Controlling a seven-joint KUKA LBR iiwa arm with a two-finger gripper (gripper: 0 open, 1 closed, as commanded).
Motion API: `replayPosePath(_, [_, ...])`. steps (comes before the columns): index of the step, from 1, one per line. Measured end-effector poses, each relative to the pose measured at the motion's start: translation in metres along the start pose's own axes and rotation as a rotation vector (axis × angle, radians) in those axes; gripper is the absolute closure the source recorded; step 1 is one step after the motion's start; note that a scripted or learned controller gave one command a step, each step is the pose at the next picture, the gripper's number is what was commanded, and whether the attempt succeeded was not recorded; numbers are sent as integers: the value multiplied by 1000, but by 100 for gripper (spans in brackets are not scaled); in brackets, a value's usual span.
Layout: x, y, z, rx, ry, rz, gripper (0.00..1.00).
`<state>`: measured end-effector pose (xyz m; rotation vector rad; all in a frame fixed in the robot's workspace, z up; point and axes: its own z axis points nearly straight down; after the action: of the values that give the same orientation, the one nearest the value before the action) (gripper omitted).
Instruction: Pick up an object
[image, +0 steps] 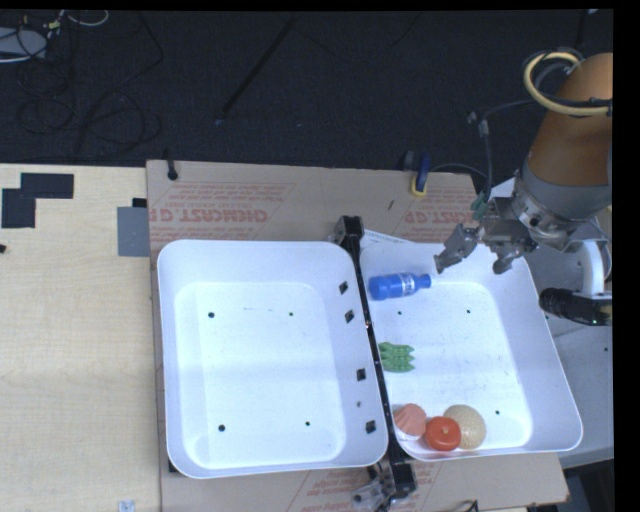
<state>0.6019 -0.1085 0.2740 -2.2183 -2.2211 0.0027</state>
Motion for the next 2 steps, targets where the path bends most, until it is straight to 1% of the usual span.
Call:
replayPosePath(1, [-96, -40, 34, 4, -4, 10, 0])
replayPosePath(2, [-93, -37, 22, 0, 0, 5, 100])
